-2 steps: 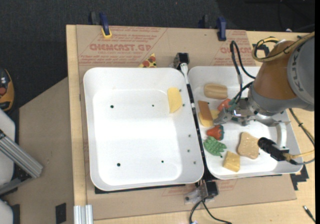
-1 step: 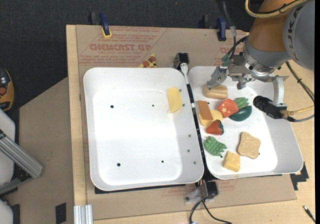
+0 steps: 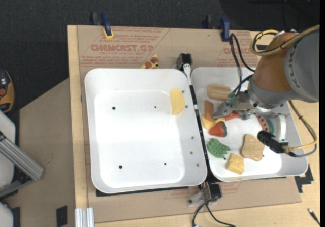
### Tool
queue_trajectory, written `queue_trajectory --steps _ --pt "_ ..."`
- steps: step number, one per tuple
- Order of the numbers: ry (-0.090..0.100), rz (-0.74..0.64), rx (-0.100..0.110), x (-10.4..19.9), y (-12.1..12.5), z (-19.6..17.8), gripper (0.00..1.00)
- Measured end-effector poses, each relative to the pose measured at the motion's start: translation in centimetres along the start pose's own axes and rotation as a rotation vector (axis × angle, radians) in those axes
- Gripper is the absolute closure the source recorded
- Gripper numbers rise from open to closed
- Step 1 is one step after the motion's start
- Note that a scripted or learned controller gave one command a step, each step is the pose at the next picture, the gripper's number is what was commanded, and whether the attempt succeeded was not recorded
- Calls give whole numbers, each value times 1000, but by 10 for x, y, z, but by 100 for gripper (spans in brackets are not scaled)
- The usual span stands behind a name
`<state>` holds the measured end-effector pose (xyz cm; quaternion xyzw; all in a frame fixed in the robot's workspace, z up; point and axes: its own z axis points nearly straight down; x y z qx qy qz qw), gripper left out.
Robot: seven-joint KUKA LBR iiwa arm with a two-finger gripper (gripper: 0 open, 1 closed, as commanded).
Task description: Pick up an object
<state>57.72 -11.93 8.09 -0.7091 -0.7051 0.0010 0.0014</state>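
My gripper (image 3: 229,109) is low in the right bin (image 3: 284,170), hanging from the grey and orange arm that comes in from the right. It sits among toy foods. A tan roll (image 3: 219,91) lies just behind it and an orange piece (image 3: 208,108) just to its left. A small red piece (image 3: 232,117) is right under it, and a red strawberry (image 3: 219,129) lies in front of it. Whether anything is between the jaws is hidden by the wrist.
Nearer the front of the right bin lie a green piece (image 3: 217,147), a yellow cheese wedge (image 3: 234,163) and a slice of toast (image 3: 252,147). The left bin (image 3: 101,134) holds one pale yellow piece (image 3: 177,101) near its right wall. Cables trail over the right bin's rim.
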Motion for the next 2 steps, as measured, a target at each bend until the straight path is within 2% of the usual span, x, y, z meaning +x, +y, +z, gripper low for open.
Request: queue_trajectory --steps 1,2 --pt "-1 -5 -7 3 3 -15 100" --pt "1 -18 -22 90 94 -112 100"
